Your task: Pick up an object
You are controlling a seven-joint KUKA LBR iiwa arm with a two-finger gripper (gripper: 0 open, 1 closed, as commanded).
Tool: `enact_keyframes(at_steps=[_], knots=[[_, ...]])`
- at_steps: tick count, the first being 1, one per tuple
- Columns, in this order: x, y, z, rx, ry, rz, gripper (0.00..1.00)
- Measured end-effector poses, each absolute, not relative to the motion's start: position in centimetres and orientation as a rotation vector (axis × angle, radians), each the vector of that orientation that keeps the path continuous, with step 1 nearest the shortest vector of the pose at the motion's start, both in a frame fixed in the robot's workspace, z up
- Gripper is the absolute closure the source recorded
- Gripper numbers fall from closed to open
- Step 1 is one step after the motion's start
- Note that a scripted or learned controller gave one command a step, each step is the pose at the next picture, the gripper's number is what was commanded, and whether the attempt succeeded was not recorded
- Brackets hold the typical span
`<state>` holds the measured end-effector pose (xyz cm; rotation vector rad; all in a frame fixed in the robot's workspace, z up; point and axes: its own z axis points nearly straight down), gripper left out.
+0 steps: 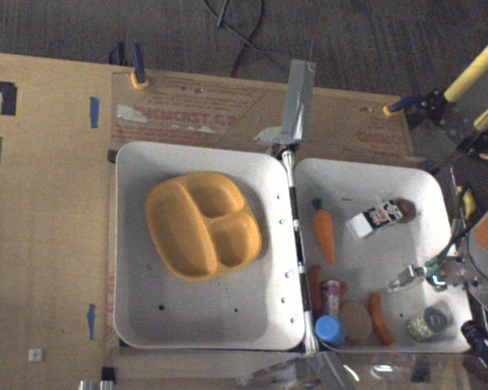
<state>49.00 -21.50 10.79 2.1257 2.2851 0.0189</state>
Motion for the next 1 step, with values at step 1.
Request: enact_keyframes(at_steps=[1], knots=[[49.21, -22.33, 12.41, 2.118, 2.257, 0.013, 1.0]])
